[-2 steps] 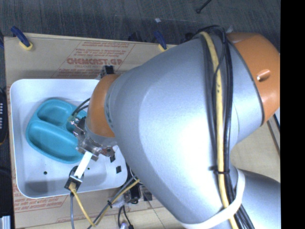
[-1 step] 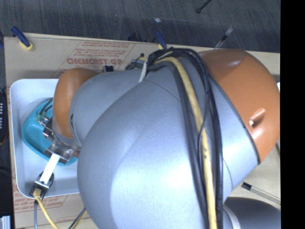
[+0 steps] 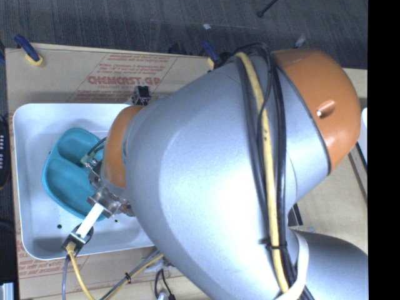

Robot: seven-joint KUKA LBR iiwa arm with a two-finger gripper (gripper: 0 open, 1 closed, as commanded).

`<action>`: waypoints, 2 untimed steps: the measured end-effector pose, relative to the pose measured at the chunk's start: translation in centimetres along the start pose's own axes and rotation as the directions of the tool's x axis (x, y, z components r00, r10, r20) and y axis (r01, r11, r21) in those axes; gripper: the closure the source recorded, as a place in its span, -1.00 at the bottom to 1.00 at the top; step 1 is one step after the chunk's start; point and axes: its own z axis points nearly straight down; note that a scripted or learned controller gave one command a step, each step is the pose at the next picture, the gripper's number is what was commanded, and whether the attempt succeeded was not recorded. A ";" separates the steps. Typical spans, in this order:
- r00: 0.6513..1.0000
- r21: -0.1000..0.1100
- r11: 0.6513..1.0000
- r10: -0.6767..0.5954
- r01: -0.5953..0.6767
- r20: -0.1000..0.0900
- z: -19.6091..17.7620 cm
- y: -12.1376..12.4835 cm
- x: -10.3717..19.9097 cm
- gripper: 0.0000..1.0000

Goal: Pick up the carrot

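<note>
Arm sprawled across the left-hand bin, wrist low over a teal thing.

Bulky grey metal arm [image 3: 237,186] with orange band [image 3: 115,152], reaching from the right and covering most of the table. Shallow white plastic bin [image 3: 28,230] at left, resting on a brown cardboard sheet with red print [image 3: 125,74]. Rounded teal plastic dish [image 3: 65,167] inside the bin, toward its far left. Claw [image 3: 95,175] at the dish's right edge, tucked under the wrist; wide or narrow, cannot tell. Carrot hidden, so whereabouts cannot be told. Thin yellow cable [image 3: 78,270] trailing over the bin's near rim. Small blue clamp [image 3: 28,50] at the cardboard's far left corner.
</note>
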 end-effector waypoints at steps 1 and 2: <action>0.970 -0.009 0.970 0.242 -0.243 -0.013 -0.2 1.2 -0.7 1.00; 0.997 -0.001 0.997 0.082 -0.082 0.011 -9.7 5.5 -5.7 1.00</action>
